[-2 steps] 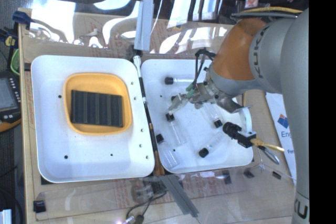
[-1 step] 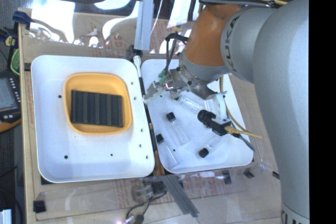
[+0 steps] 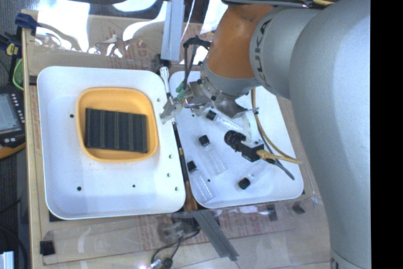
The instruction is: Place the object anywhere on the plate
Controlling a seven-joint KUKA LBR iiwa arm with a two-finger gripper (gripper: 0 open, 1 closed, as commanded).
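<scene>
On the bench (image 3: pixel 94 242) sit two white bins. The left bin (image 3: pixel 63 192) holds a yellow plate (image 3: pixel 116 97) with a dark ridged block (image 3: pixel 119 130) on it. The right bin (image 3: pixel 252 201) holds small black pieces (image 3: pixel 244 183). The gripper (image 3: pixel 169 109) hangs over the wall between the bins. I cannot tell if it is wide or narrow.

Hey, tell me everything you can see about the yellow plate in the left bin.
The yellow plate is a rounded square with a raised, glossy rim, and it looks like plastic. It lies flat on the floor of the left white bin, in that bin's upper half as the camera sees it. A dark grey rectangle with parallel grooves fills most of its well. Nothing else touches the plate.
</scene>
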